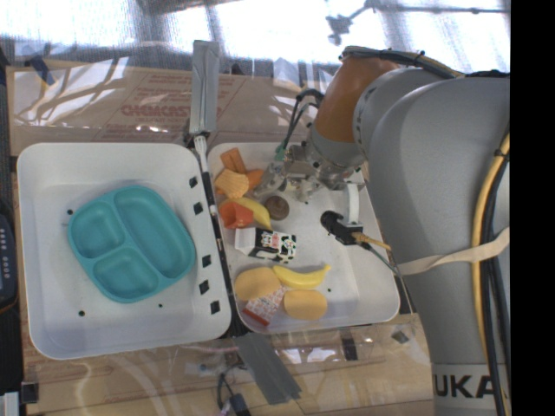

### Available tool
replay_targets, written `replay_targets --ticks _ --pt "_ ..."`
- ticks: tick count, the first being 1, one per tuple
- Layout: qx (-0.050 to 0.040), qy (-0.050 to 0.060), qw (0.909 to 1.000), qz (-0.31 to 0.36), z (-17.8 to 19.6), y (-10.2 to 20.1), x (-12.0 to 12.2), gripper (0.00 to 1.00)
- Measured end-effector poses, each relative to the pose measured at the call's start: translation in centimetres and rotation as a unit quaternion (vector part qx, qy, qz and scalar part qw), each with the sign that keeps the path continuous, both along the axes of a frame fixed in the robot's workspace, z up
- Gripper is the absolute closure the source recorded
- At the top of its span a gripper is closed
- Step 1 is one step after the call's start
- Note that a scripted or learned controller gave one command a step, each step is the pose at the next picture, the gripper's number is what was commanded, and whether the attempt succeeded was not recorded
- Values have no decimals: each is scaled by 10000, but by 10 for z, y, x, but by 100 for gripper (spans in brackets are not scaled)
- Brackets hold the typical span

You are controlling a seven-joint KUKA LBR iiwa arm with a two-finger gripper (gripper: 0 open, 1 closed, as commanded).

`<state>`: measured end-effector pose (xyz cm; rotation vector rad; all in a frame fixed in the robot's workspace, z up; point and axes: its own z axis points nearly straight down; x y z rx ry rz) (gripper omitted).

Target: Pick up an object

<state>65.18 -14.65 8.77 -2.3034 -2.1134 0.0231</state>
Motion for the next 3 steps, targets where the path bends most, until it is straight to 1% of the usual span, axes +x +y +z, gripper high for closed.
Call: replay_targets --ticks 1,2,3 --pt "22 20 9960 894 -1 34 -1 0" --pt "11 -91 9916 1288 4 38 -35 0" --pt "17 -96 9849 1731 4 45 -82 0"
